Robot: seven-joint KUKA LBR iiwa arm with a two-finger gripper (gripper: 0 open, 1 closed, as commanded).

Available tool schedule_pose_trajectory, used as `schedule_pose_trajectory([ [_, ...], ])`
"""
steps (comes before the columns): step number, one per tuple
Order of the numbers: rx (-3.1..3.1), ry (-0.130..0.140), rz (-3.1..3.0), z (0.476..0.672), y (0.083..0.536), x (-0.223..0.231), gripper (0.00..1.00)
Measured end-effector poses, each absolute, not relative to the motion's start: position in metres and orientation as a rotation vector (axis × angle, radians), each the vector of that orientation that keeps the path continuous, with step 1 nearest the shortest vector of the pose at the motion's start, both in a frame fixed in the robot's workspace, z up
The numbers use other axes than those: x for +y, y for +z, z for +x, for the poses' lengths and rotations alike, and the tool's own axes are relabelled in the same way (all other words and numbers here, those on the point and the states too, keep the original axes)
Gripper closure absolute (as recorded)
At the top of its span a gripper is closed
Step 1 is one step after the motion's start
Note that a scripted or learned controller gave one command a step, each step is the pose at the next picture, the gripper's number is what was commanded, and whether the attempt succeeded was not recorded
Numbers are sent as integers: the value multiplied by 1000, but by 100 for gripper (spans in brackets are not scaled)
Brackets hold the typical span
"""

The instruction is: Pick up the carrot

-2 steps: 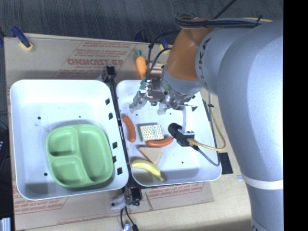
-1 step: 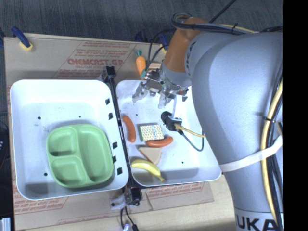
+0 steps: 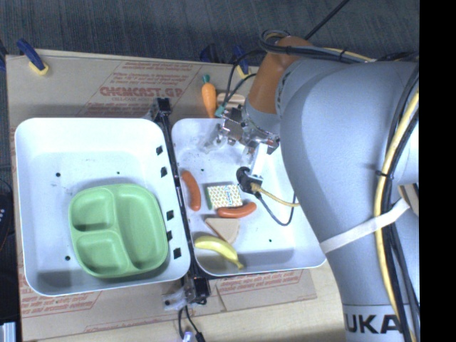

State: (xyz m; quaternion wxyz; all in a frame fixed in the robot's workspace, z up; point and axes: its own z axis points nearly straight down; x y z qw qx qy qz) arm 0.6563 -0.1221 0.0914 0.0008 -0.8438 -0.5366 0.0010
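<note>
Cardboard-covered bench [image 3: 128, 84] on dark carpet [image 3: 142, 9] — carrot [image 3: 208, 98] on it, gripper [image 3: 226, 135] nearby, grip state unclear.

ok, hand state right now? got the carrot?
Hand: open or shut cannot be told. Nothing shows in its grip; the carrot lies outside the right bin, past its far rim.

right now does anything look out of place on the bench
Yes: the carrot lies outside both bins, on the cardboard just beyond the right bin's far rim, while the other food items sit inside that bin. The gripper is over the bin's far end, near the carrot but not on it.
</note>
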Motion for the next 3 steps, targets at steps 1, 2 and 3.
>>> schedule_pose_trajectory([
  [1, -1694, 5, -2641, 657, 102, -121, 100],
  [2, -1679, 0, -2652, 632, 193, -47, 100],
  [3, -1801, 3, -2571, 624, 245, 22, 100],
])
